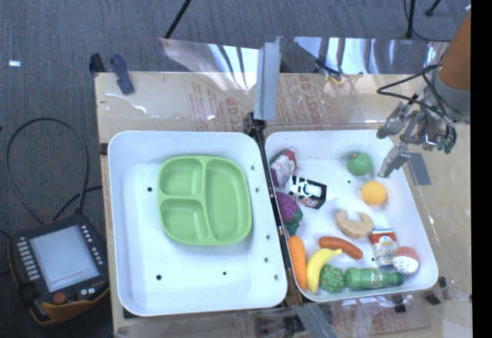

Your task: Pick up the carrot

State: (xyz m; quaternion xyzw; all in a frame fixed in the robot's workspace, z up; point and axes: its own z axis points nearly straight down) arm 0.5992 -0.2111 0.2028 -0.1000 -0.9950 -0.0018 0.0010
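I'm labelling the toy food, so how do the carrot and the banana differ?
The carrot is orange and straight with a tapering end; the banana is yellow and curved. The carrot lies against the right bin's left wall, the banana just inside of it. Both are long toy foods lying flat side by side near the bin's front.

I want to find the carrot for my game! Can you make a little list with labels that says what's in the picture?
carrot: orange, lying at the left edge of the right bin, beside the banana
tool: above the right bin's far right corner, far from the carrot, holding nothing
right bin: holds toy food, including an orange, a sausage and purple grapes
left bin: holds a green divided plate
task: carrot not yet picked up
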